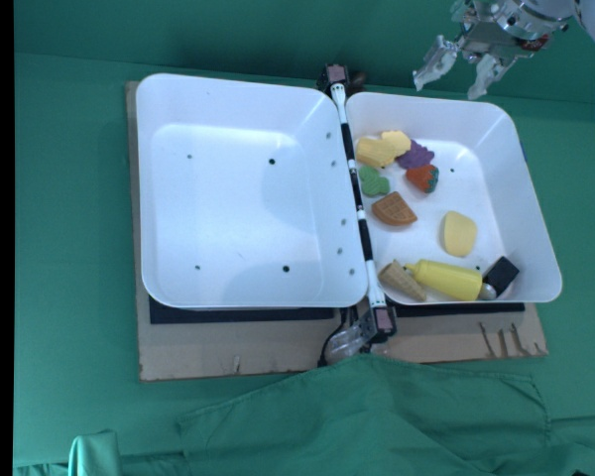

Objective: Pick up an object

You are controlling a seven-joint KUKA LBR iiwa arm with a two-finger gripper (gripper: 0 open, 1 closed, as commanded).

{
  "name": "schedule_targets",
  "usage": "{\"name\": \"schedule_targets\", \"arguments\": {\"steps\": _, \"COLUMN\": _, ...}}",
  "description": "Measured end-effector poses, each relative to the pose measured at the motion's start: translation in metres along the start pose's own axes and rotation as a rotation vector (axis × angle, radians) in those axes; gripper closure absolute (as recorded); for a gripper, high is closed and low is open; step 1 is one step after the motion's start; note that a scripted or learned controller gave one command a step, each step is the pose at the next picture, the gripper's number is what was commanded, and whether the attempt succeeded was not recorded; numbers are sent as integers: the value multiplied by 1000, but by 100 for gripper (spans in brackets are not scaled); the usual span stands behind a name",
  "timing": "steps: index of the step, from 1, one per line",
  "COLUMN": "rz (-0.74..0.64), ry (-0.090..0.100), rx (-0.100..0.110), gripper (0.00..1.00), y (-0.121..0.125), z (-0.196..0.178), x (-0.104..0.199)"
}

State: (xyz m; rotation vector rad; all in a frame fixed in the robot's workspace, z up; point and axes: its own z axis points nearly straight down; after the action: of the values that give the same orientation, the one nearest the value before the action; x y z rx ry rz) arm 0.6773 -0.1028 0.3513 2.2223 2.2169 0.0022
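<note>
Toys [409,167] cluster against the right bin's [532,256] inner wall, touching one another, so the gripper [457,70], spread open and holding nothing above the far rim, probably risks pinching two together or skidding off the divider [354,186]

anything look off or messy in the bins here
Nothing spilled or damaged. All the toy food sits inside the right bin, crowded toward the divider. The yellow bottle lies on its side by the front wall, next to a black block.
</note>
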Motion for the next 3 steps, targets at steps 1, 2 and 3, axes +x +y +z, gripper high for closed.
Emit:
{"name": "schedule_targets", "arguments": {"steps": 1, "rz": 0, "ry": 0, "rx": 0, "gripper": 0, "y": 0, "z": 0, "x": 0}}
{"name": "schedule_targets", "arguments": {"steps": 2, "rz": 0, "ry": -2, "rx": 2, "gripper": 0, "y": 3, "z": 39, "x": 1}}
{"name": "schedule_targets", "arguments": {"steps": 3, "rz": 2, "ry": -2, "rx": 4, "gripper": 0, "y": -4, "z": 92, "x": -8}}
